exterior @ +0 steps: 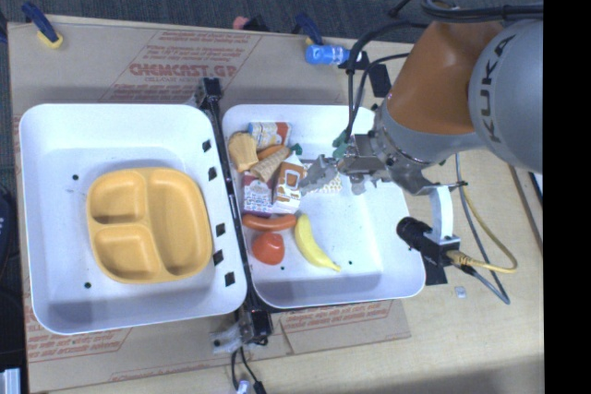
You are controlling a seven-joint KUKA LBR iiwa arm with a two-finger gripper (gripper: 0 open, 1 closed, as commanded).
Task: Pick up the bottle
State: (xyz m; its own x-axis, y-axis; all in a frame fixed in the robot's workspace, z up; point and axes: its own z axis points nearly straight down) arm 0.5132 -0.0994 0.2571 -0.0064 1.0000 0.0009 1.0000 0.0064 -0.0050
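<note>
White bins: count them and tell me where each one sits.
2. The left bin holds a yellow divided tray; the right bin beside it holds the toy food, with the gripper over it.

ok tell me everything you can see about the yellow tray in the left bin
The yellow tray looks like smooth plastic with rounded corners, divided into three compartments by raised ridges: one long one on its right and two smaller ones on its left. It lies flat, open side up, slightly rotated, near the middle of the left bin. Only the bin floor touches it.

Robot lab: clamped cardboard bench (185, 60)
</note>
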